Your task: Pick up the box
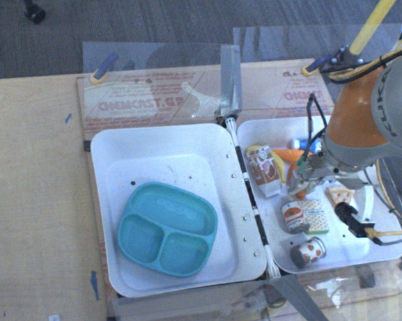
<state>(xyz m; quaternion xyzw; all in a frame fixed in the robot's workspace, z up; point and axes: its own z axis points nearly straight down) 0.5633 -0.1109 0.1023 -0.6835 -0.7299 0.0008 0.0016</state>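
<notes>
A small brown and white box (263, 167) lies in the right bin (390, 248), close to its left wall. My gripper (303, 179) hangs low over the middle of that bin, just right of the box and apart from it. An orange carrot-like piece (289, 155) lies between the box and the gripper. The wrist hides what is directly under the gripper.
Below the gripper lie a small can (294, 216), a pale flat packet (317, 215) and a tipped cup (308, 251); a small wrapper (340, 194) lies to its right. The left bin (110, 157) holds a teal divided plate (166, 228).
</notes>
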